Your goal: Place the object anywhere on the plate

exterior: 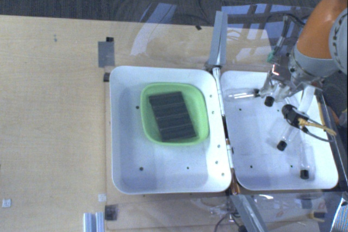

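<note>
A dark grey ribbed rectangular object (172,116) lies flat on the green square plate (202,117), which sits in the left bin (125,160). The object rests near the plate's middle, slightly turned. My gripper (293,159) hangs over the right bin (255,165), well apart from the plate. Its clear fingers with black tips (281,145) stand spread, and nothing is between them. The orange band of the arm (321,24) is at the upper right.
The raised rims where the two bins meet (223,127) run between the gripper and the plate. A grey metal post (217,41) stands behind the bins. Cables (310,126) hang by the wrist.
</note>
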### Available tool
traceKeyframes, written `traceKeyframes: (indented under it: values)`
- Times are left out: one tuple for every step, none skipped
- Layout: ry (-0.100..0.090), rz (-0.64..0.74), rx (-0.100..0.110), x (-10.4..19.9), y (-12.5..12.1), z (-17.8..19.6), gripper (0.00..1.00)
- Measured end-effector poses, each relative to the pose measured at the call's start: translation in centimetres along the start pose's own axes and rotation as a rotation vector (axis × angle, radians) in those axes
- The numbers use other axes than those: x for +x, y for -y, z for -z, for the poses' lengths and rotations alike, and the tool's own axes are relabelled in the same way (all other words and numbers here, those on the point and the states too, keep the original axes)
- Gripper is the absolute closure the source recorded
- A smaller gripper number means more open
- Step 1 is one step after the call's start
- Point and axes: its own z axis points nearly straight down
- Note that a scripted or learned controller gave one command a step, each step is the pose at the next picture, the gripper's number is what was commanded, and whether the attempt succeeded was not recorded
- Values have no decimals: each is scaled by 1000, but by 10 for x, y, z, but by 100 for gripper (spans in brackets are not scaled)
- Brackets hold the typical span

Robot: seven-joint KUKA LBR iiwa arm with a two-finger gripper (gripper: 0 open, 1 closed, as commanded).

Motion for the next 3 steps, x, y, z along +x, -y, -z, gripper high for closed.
traceKeyframes:
  values:
    - [0, 0, 0, 0, 0, 0, 0]
    - [0, -127, -5, -68, -13, 105, 0]
    - [1, -125, -2, -84, 13, 121, 0]
